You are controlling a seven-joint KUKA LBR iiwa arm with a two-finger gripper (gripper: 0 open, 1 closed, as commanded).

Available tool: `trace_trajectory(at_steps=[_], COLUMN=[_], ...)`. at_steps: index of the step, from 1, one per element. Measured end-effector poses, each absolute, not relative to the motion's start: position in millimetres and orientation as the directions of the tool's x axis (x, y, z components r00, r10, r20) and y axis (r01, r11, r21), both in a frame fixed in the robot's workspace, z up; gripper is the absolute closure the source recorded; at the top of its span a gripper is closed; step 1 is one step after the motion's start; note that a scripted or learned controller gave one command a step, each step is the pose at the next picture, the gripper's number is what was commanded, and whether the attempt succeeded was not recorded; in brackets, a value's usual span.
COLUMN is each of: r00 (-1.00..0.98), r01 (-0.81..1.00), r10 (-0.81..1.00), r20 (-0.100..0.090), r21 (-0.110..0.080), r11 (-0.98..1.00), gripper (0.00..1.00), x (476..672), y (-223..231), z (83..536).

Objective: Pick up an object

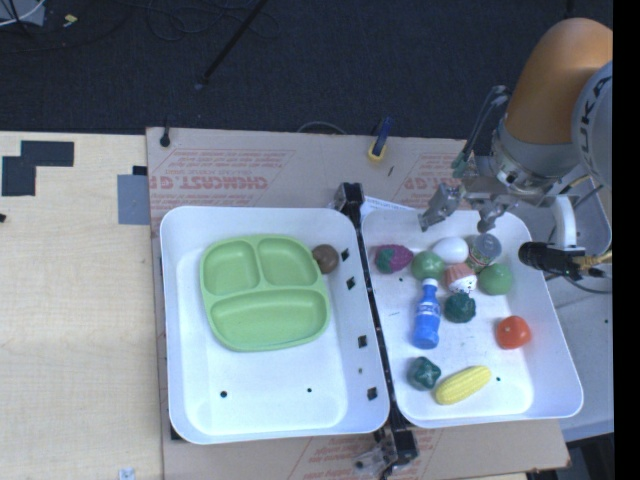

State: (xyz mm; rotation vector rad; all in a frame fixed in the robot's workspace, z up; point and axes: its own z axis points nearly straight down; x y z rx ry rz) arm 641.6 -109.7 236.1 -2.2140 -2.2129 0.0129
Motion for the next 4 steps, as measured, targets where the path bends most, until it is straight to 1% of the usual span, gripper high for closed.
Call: trace_trajectory(at_steps=[1, 2, 3, 4], r00=[-0.001, 0.000, -0.001, 0.001], r01=[1.000, 1.000, 1.000, 1.000], r10=[1.000, 1.000, 1.000, 1.000], r20=[0.000, 0.001, 0.001, -0.002], r21=[0.000, -0.008, -0.005, -0.007], r11=[0.001, 0.000, 0.001, -0.001], gripper=[0.00, 0.00, 0.00, 0.00], x=[644.1, 641.5, 637.7, 636.7], y=[-110, -115, -114, -113], z=[244, 182, 139, 86])
